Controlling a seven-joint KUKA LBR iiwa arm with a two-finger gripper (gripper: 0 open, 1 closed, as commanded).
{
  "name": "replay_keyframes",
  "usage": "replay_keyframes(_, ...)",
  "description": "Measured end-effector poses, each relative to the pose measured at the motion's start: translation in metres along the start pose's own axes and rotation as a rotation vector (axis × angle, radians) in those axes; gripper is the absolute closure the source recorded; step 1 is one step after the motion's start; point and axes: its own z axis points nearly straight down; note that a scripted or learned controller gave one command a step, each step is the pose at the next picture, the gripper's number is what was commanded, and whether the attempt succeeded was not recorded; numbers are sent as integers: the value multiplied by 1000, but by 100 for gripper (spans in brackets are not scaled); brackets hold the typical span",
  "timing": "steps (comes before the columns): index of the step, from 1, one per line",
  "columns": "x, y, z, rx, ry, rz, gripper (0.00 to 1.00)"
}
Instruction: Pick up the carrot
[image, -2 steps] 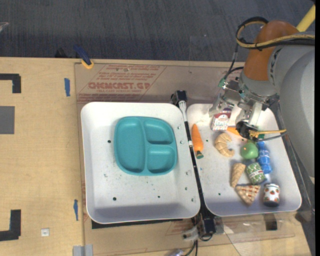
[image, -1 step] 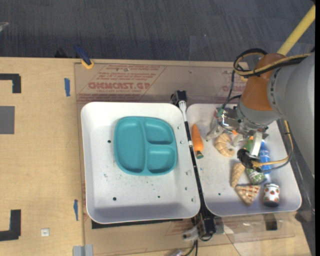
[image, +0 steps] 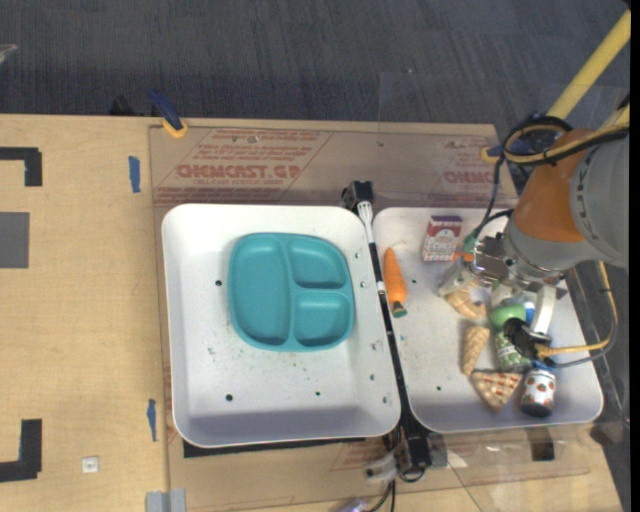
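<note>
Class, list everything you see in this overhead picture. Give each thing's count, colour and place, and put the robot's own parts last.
Left bin: one, white, on the bench.
Right bin: one, white, beside the left bin.
Divided plate: one, teal, in the left bin.
Carrot: one, orange with a green tip, in the right bin along its left wall.
Small box: one, red and white, near the right bin's far edge.
Tan pieces: about three, some cone-like, middle to near side of the right bin.
Green item: one, partly hidden by the robot, kind unclear.
Small rounded item: one, red, white and dark, right bin's near right corner.
Robot arm: one, grey with an orange band, over the right bin.
</note>
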Motion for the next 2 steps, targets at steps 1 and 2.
replay_keyframes(1, -30, -29, 0, -5, -1, 158, 0)
replay_keyframes(2, -40, 57, 2, 12, -2, 422, 0)
